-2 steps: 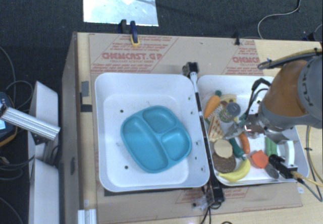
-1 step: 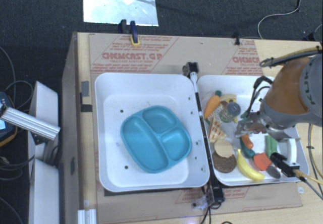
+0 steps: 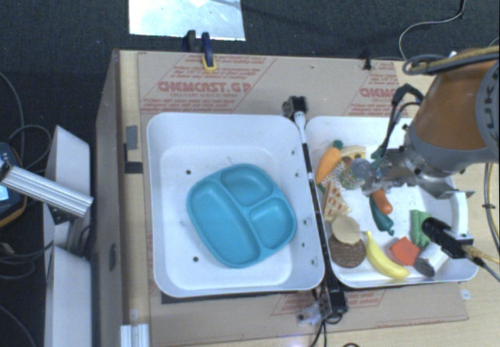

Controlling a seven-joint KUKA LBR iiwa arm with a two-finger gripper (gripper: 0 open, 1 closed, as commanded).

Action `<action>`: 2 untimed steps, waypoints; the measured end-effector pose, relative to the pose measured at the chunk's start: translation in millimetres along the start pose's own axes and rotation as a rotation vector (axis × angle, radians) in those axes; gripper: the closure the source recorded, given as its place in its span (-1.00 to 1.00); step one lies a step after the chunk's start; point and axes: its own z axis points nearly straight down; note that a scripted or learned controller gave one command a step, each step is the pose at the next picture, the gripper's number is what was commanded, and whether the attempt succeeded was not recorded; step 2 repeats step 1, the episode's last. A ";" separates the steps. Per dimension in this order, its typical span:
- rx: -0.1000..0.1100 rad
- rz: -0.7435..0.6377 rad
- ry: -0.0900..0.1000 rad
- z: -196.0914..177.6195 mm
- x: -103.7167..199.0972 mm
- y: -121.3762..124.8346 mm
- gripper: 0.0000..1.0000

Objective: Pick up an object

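Two white bins sit side by side on the bench, and going left to right it's a pretty lopsided split. Left bin (image 3: 176, 181) has just one thing in it: a teal plate (image 3: 241, 215), smooth moulded plastic with three compartments, lying flat and a bit skewed, probably parked there as the drop-off spot.

Right bin (image 3: 461, 216) is where all the pickable stuff is crammed together, toy food by the look of it. Carrot (image 3: 329, 162) up near the divider, tapered and orange with a green tip. Below it a tan waffle-ish wedge (image 3: 334, 198) with a grid texture, then a round brown cookie (image 3: 348, 250). Banana (image 3: 384, 259) curves along the front wall, glossy yellow. Next to that an orange block (image 3: 404, 250), and a green piece (image 3: 420, 227) further right.

Gripper (image 3: 373, 177) hangs low over the middle of that pile, right above a small red and green thing that looks like a pepper (image 3: 381, 209). My guess is that's the target. Can't tell from this angle what the fingertips are doing, it's all metal blur against clutter.
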 end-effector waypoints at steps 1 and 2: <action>0.003 0.000 0.000 -13.9 40.9 -22.3 1.00; 0.003 0.000 0.000 -13.9 40.9 -22.3 1.00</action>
